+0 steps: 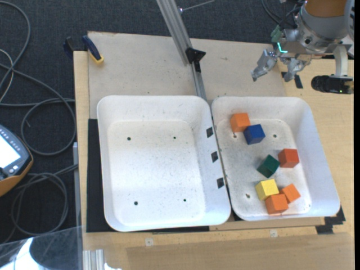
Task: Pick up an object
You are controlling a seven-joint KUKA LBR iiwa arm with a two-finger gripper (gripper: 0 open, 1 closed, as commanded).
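Several small cubes lie in the right bin (318,145). An orange cube (240,121) touches a blue cube (254,134) near the bin's far side. Further forward are a red cube (288,157) and a dark green cube (269,165). At the near side a yellow cube (266,188) sits with two orange cubes (291,193) (276,203). My gripper (277,68) hangs above the bench beyond the right bin's far rim, well above the cubes. It is open, with nothing between its fingers.
The left bin (152,162) sits beside the right one. A slanted metal rail (179,27) runs down to the gap between the bins. A blue and yellow clamp (93,48) lies at the bench's far left corner. Cables lie on the floor at left.
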